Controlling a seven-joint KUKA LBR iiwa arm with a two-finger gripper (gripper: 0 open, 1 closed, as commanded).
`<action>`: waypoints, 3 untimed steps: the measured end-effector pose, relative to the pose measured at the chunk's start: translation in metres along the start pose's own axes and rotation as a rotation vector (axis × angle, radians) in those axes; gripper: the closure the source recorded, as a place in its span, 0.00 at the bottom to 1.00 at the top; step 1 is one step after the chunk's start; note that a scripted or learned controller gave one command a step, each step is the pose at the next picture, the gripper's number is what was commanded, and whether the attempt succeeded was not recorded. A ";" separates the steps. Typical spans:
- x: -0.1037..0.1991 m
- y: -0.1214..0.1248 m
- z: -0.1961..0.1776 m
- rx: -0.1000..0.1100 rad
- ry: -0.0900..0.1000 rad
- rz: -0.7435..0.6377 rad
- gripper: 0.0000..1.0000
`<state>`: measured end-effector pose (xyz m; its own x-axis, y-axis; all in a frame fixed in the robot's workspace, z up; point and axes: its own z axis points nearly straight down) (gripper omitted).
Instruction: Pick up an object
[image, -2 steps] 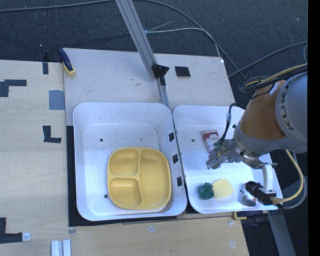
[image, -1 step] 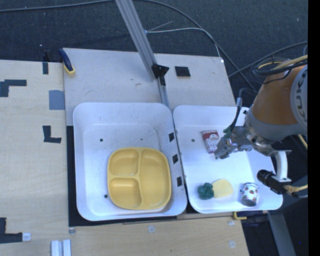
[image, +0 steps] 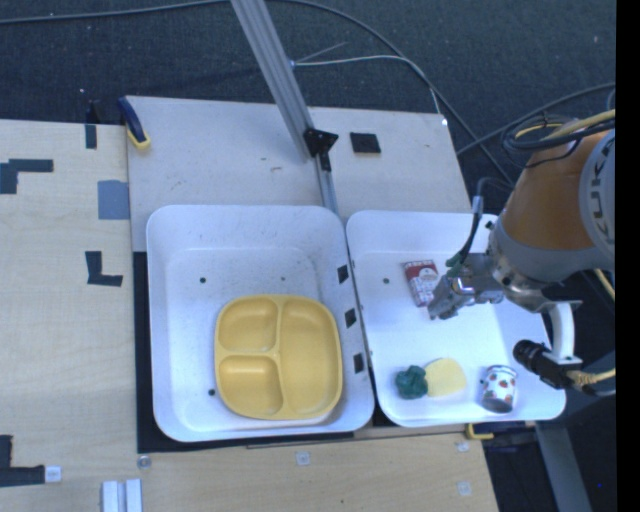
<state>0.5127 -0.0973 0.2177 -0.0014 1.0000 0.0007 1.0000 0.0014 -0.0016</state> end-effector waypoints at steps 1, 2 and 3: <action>0.055 -0.003 -0.011 -0.001 0.002 -0.005 1.00; 0.113 -0.001 -0.016 0.000 0.002 -0.007 1.00; 0.157 -0.010 -0.010 0.002 0.000 -0.004 1.00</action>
